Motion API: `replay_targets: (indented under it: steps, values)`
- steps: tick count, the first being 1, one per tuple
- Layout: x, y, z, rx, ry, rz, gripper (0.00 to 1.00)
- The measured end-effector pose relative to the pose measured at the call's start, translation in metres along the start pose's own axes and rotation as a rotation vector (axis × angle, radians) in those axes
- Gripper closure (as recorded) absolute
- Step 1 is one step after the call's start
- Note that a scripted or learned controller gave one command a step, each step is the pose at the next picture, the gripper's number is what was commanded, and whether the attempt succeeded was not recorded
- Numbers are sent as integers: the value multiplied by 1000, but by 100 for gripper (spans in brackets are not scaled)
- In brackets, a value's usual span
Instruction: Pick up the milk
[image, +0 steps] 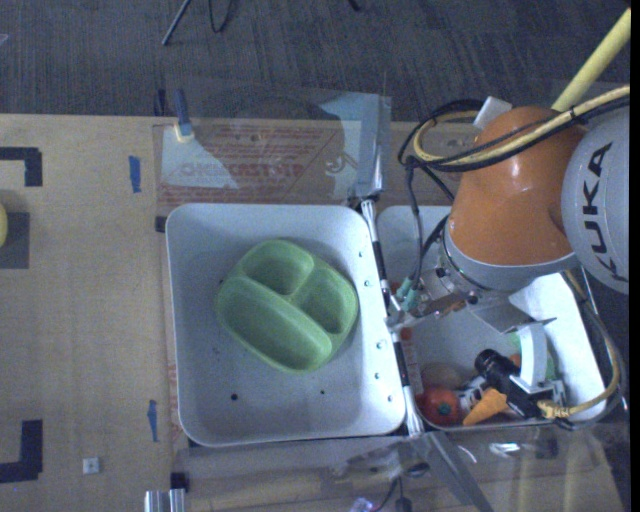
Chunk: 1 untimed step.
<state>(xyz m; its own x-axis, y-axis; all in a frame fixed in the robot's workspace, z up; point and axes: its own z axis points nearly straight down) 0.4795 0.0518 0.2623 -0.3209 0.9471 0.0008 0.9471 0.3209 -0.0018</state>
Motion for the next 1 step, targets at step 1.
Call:
replay_targets:
  steps: [1]
  values:
    - [0,1,-10,-2,0,0,100]
